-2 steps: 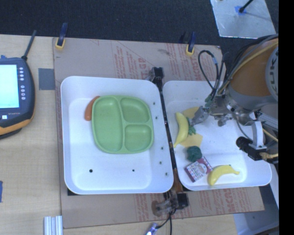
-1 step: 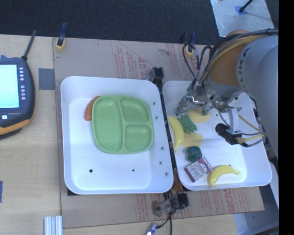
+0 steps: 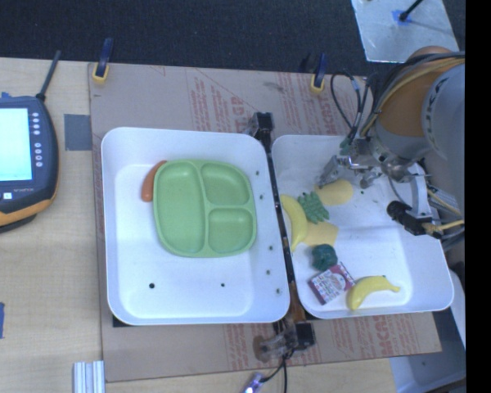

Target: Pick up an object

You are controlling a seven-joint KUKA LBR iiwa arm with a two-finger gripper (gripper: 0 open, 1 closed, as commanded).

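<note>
Camera view: tool, grip unclear, above yellow piece beside green toy, banana.

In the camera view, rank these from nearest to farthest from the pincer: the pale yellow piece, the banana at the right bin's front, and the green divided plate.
From the pincer:
1. Pale yellow piece, just below it in the right bin.
2. Banana, at that bin's front edge.
3. Green divided plate, in the left bin.

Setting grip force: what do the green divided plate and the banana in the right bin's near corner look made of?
Green divided plate: probably molded plastic, matte, uniform colour with soft rounded compartment edges. Banana: likely a plastic toy, smooth, evenly yellow, slightly glossy; whether hard or soft cannot be told.
</note>
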